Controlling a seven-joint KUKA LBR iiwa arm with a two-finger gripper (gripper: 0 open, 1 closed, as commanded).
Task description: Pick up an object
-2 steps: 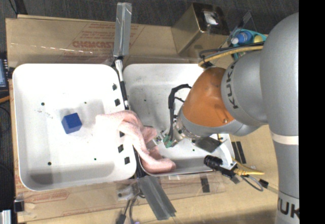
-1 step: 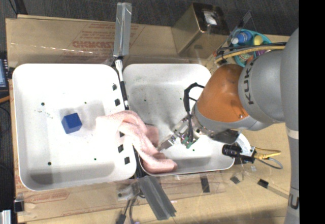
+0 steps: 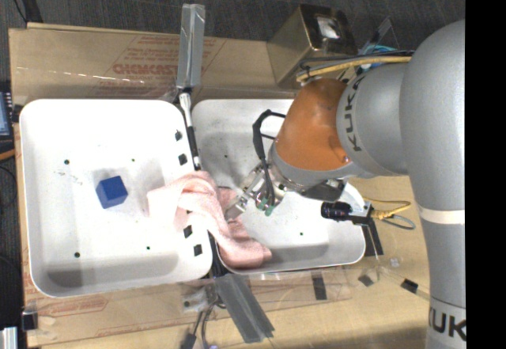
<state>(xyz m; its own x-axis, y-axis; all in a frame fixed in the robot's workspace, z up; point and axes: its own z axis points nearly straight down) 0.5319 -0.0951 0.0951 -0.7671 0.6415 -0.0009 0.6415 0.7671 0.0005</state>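
Across the shared rim between the two white bins, a pink cloth (image 3: 207, 217) lies draped, one end in the left bin (image 3: 47, 181), the other bunched at the right bin's (image 3: 229, 122) near-left corner. Blue cube (image 3: 111, 191) sits alone in the left bin, well apart. Fingers (image 3: 254, 199) low over the right bin, just beside the cloth; how far open, cannot tell.

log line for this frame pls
arm over right bin | end effector low beside pink cloth draped across divider | blue cube in left bin
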